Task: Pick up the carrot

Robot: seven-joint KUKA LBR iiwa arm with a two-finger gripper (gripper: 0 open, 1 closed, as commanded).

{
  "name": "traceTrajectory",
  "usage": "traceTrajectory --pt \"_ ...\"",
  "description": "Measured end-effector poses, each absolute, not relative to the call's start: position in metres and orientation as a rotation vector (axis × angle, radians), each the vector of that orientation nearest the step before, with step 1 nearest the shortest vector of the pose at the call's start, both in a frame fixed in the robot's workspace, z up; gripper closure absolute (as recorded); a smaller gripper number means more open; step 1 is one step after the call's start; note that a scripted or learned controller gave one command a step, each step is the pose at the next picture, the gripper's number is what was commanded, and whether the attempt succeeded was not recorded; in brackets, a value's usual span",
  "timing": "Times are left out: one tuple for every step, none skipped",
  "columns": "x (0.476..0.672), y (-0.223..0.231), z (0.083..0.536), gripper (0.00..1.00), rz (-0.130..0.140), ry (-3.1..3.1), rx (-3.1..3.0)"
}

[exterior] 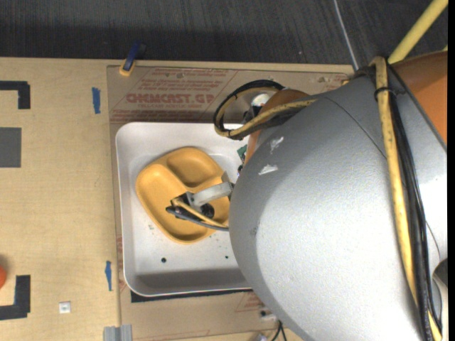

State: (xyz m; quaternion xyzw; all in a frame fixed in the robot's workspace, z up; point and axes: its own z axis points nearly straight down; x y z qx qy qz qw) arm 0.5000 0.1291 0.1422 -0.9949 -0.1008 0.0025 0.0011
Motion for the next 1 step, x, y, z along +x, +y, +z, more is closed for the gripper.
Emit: traceTrajectory --pt "0.5268 0.1846 0.0932 1.0 0.008 -0.476 -3.105"
